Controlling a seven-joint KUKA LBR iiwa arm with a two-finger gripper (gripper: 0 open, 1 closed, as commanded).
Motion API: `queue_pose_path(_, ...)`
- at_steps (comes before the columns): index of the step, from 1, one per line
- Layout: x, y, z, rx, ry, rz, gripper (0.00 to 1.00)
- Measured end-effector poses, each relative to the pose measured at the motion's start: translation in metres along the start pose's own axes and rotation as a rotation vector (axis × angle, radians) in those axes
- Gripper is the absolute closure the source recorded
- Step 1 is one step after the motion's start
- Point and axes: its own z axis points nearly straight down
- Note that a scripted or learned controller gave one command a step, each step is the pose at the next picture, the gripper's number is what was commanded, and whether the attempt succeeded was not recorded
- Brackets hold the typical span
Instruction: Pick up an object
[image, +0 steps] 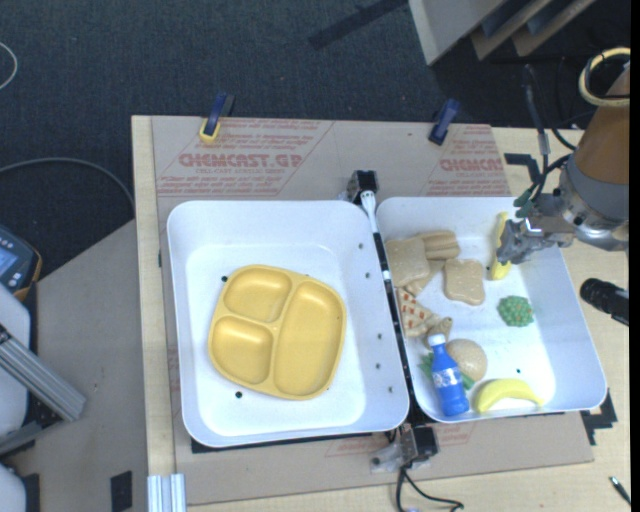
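My gripper (517, 243) hangs over the back right part of the right bin (585, 345). It is directly above a slim yellow object (497, 268), whose ends stick out above and below the gripper. A tan toast-like piece (464, 282) lies just left of it. A green bumpy piece (516, 310) lies in front of it. Further forward are a blue bottle (448, 377), a round tan bun (467, 356) and a banana (510, 394). I cannot make out whether the yellow object is held.
The left bin (190, 260) holds a yellow divided plate (277, 330). Tan bread pieces (422, 250) and a patterned wedge (415, 312) lie along the right bin's left side, next to the divider between the bins. Blue clamps (443, 122) sit at the board's back edge.
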Motion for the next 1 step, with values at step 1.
queue_pose_path(1,0.0421,-0.0315,0.0035,0.009,0.004,-0.002,1.00)
